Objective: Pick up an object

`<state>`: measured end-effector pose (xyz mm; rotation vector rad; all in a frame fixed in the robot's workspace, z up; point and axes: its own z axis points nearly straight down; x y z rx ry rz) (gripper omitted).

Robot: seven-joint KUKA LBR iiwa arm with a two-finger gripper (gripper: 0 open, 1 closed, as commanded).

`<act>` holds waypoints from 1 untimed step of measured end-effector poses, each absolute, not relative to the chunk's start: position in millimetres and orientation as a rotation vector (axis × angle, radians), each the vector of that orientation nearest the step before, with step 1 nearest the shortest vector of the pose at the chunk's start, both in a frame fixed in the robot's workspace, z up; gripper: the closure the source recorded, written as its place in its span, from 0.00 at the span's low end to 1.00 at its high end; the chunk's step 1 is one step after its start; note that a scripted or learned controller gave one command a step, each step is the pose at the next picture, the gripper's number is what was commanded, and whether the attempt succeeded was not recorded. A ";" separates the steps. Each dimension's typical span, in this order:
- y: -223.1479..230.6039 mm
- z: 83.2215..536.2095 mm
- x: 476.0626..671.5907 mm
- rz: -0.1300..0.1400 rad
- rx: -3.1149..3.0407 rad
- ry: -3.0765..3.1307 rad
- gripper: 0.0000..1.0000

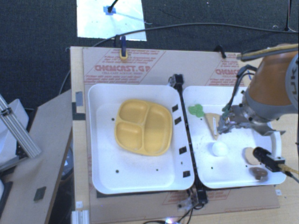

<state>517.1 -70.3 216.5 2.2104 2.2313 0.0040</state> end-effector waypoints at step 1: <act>-15.2 226.9 535.2 0.006 2.209 2.233 1.00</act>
